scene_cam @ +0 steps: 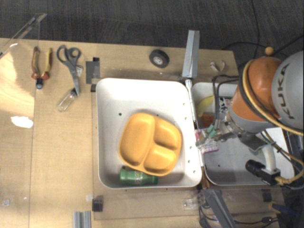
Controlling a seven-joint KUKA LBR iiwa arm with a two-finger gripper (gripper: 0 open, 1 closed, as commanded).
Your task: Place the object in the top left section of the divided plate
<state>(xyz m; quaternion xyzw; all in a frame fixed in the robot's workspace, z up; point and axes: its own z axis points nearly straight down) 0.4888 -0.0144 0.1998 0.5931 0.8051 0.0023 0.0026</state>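
The divided plate [150,144] is a yellow-orange dish with rounded corners and three hollows, lying a little turned in the left bin [109,127]; its lower edge rests over a green can [137,176] that lies on its side at the bin's near wall. What the object may be is hard to say: a yellow thing [206,104] and a red thing [207,120] lie in the right bin [228,170], partly hidden by the arm [270,96]. The gripper [207,140] hangs over the wall between the two bins, at the right bin's left edge; pale, pinkish bits show at its tip, but whether it has hold of anything I cannot tell. The grey arm bears the letters "KUKA", cut short at the edge of view. The bench [52,165] is pale wood with glare on its left; scissors [71,68], red-handled pliers [40,65] and a roll of black tape [159,58] lie along its far side; beyond it is dark carpet [118,8].
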